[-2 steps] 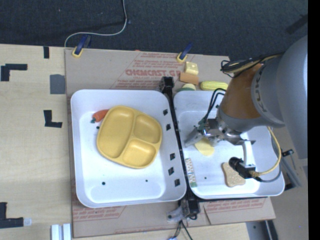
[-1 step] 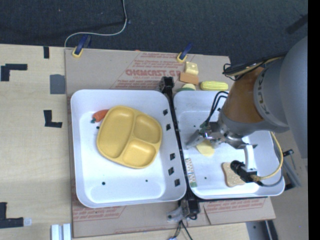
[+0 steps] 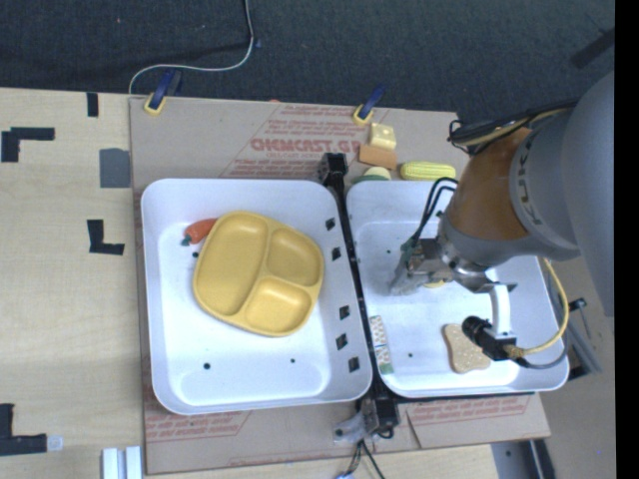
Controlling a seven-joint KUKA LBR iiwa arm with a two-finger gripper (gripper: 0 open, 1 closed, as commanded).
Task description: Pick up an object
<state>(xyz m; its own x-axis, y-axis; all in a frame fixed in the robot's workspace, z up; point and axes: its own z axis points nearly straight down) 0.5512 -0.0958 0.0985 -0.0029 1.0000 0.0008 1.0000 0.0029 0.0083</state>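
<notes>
The gripper [image 3: 411, 267] hangs low in the right bin [image 3: 384, 218]; its grasp state is unclear. The bread-slice toy [image 3: 462, 347] lies just beyond it, toward the bin's near right corner.

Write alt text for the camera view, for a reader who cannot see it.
A grey robot arm reaches from the right into the right white bin, its gripper low over the bin floor, with a tan bread-shaped toy lying nearer the front. The left white bin holds a yellow divided plate with an orange item at its far-left edge.
</notes>
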